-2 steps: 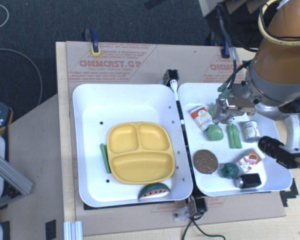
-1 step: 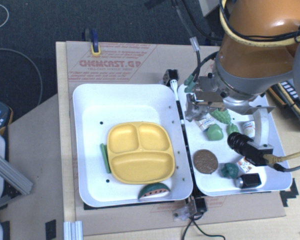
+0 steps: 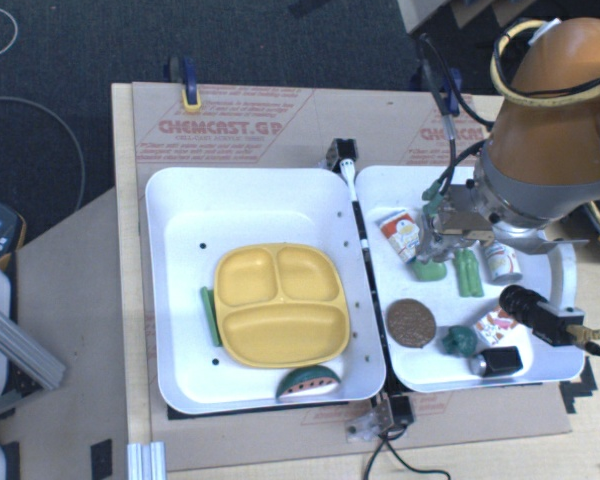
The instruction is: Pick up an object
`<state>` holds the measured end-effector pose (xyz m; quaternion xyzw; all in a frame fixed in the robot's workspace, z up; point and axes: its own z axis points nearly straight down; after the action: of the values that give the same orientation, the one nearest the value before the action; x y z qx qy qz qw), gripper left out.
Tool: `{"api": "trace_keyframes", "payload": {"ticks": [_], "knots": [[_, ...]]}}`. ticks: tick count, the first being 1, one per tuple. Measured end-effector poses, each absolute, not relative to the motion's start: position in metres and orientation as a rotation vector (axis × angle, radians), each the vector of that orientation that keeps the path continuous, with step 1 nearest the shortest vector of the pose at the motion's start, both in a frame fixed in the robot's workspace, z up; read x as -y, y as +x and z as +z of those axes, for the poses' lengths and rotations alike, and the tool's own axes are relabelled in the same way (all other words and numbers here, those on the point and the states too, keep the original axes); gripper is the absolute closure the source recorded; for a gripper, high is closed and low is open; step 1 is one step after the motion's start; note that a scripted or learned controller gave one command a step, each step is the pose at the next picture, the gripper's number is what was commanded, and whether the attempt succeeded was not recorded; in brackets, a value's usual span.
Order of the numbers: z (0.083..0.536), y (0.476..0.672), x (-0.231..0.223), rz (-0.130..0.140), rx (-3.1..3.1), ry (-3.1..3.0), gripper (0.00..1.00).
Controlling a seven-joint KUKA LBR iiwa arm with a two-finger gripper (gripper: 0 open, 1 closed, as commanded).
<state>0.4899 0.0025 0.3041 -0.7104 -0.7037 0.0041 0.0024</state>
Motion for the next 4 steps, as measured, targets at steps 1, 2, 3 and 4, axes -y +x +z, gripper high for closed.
{"api": "trace_keyframes", "payload": {"ticks": [1,2,3,4], "knots": [[0.347,0.479,-0.110,-0.009,2.235,-2.210,1.00],[0.293,0.479,-0.022,0.009,2.210,-2.226,1.00],[0.445,0.480,-0.100,-0.030,2.239,-2.216,1.00],[0.343,0.501,-0.116,0.015,2.217,-2.217,1.00]]}}
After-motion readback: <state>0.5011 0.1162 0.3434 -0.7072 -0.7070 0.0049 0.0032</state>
